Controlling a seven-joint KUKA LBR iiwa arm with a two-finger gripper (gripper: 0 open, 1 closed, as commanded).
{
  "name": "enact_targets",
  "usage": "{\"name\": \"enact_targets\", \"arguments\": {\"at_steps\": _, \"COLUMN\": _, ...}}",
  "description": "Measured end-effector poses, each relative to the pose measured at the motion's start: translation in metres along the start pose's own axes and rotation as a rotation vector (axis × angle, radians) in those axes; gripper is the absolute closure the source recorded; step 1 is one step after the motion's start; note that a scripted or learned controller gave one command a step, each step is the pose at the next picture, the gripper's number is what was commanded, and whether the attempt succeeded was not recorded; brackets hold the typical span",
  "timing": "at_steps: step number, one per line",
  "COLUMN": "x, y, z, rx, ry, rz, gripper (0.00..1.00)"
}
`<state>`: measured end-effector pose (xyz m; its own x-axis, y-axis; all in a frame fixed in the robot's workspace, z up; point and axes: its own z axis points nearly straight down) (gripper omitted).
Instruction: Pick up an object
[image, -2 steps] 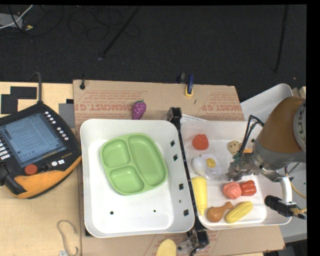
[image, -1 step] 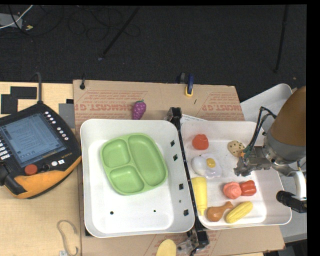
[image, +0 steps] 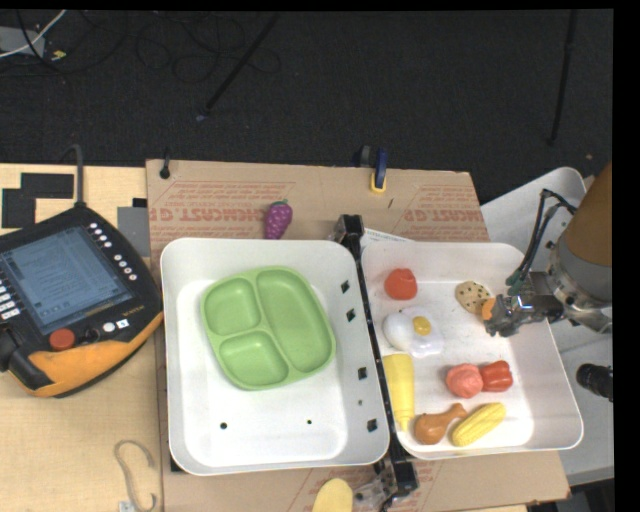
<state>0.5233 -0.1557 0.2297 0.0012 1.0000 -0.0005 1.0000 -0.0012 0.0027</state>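
The right bin (image: 560, 400) holds several toy foods: a red tomato (image: 401, 284), a fried egg (image: 413, 331), a speckled cookie (image: 472, 294), a yellow corn piece (image: 398, 388), a pink-red lump (image: 464, 380), a red pepper (image: 497, 376), a brown drumstick (image: 438, 424) and a yellow corn cob (image: 478, 424). My gripper (image: 505, 315) hangs low over the bin's right side, just right of the cookie. A small orange piece (image: 488, 310) shows at its left edge. I cannot make out whether it touches that piece.
The left bin (image: 190, 400) holds a green divided plate (image: 267, 326). Purple grapes (image: 278, 218) lie on the cardboard behind the bins. A yellow toy (image: 333, 495) sits at the front edge. A teach pendant (image: 70, 290) rests at the left.
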Motion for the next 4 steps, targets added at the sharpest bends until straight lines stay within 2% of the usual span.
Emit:
{"name": "enact_targets", "arguments": {"at_steps": 1, "x": 0.048, "y": 0.025, "z": 0.0, "rx": 0.003, "ry": 0.002, "rz": -0.005, "gripper": 1.0}}
{"name": "enact_targets", "arguments": {"at_steps": 3, "x": 0.158, "y": 0.037, "z": 0.006, "rx": 0.005, "ry": 0.002, "rz": -0.004, "gripper": 1.0}}
{"name": "enact_targets", "arguments": {"at_steps": 4, "x": 0.185, "y": 0.06, "z": -0.007, "rx": 0.003, "ry": 0.001, "rz": -0.002, "gripper": 1.0}}
